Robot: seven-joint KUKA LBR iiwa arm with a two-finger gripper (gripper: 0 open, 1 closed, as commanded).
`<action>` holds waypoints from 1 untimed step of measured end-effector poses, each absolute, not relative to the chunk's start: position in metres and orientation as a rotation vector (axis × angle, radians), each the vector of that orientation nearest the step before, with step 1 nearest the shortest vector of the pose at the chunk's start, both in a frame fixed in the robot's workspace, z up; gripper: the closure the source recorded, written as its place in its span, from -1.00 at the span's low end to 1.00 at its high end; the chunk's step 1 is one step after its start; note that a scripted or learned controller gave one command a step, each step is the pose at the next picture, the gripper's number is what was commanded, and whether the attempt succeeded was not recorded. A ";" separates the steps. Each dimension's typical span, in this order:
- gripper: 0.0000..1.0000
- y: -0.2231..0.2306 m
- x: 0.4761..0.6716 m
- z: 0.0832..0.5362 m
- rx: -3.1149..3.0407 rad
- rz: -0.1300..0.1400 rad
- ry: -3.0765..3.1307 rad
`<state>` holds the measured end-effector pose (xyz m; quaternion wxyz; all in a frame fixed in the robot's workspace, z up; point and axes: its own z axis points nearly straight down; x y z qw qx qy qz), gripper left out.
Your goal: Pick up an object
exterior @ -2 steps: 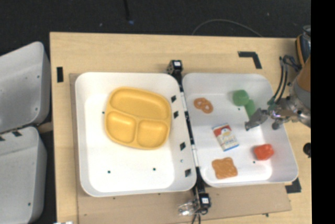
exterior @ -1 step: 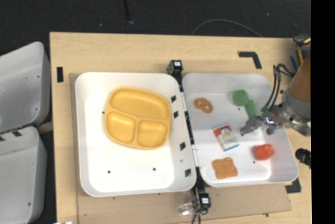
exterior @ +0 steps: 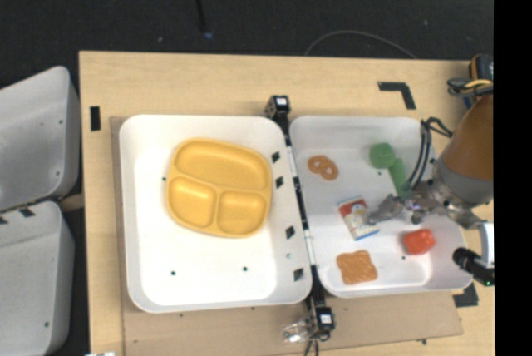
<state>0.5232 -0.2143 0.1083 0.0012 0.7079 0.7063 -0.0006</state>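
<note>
Camera view looks down on a wooden tabletop [exterior: 208, 84] carrying two shallow white bins side by side. Left bin [exterior: 141, 263] holds a yellow divided plate [exterior: 219, 186] with three compartments, lying flat near the bin's far half. Right bin [exterior: 349, 134] holds several small things: a brown pretzel-shaped piece [exterior: 323, 167] near its far left, a green scoop-like object [exterior: 387, 162] toward the far right, a small white, red and blue packet [exterior: 355, 217] near the middle, a brown toast-like slice [exterior: 357, 267] at the near edge, and a red object [exterior: 418, 242] to the near right. Reaching in from the right, the grey arm with its orange band [exterior: 471, 148] hangs over the right bin. Its gripper [exterior: 384, 211] sits low, just beside the packet, fingers narrowly parted and nothing visibly between them.
</note>
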 end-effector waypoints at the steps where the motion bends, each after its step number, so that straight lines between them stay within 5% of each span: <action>1: 1.00 -0.215 0.525 0.123 2.220 0.005 2.212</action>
